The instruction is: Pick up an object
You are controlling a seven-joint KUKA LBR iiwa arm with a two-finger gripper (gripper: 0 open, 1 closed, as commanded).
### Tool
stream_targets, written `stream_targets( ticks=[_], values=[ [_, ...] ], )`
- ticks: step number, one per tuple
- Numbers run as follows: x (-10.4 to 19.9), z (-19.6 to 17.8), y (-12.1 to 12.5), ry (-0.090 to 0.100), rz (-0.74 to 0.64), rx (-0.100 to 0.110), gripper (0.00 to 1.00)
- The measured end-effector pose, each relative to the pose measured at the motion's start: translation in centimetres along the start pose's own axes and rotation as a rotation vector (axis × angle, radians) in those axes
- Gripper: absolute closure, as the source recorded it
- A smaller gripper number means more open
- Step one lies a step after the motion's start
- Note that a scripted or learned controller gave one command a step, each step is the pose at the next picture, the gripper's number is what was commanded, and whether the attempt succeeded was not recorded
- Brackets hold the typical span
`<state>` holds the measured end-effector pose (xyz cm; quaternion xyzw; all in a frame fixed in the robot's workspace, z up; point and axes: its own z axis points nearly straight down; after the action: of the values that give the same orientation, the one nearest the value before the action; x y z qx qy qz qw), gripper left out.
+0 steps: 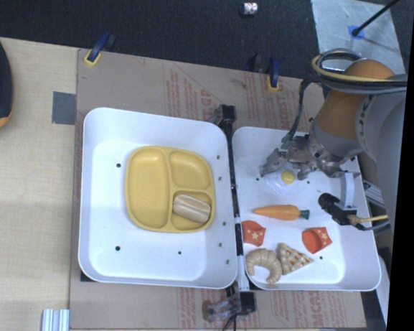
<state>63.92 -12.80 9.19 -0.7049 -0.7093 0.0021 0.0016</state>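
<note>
Here the grey arm (372,129) comes in over the far right corner of the right bin (355,279), its orange band (339,116) just above the wrist, and bends down and leftward so that the gripper (287,167) hangs low over the far half of that bin, near its far edge. The gripper's tip points down at the bin floor. Whether the jaws stand wide or narrow I cannot tell from this slant; nothing shows clamped in them.

A small yellow piece (286,177) lies on the bin floor right under the gripper's tip, so close that contact cannot be judged. Nearer the bin's middle an orange carrot (281,212) lies crosswise, its green end toward the right edge. A red piece (253,233) sits by the left edge and a second red piece (316,239) lies toward the right. A croissant (262,263) and a pale wedge (294,257) lie touching along the near edge.

In the left bin (99,245) a yellow divided plate (148,185) sits in the middle, with a bread roll (191,207) in its near right compartment.
</note>
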Motion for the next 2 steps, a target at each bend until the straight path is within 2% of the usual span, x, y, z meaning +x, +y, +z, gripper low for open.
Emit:
stream_targets(
  ticks=[1, 2],
  values=[
    [-1.7, -0.1, 1.8, 0.0, 0.002, -0.005, 0.0],
    [-0.9, 0.0, 0.6, 0.0, 0.002, 0.0, 0.0]
  ],
)
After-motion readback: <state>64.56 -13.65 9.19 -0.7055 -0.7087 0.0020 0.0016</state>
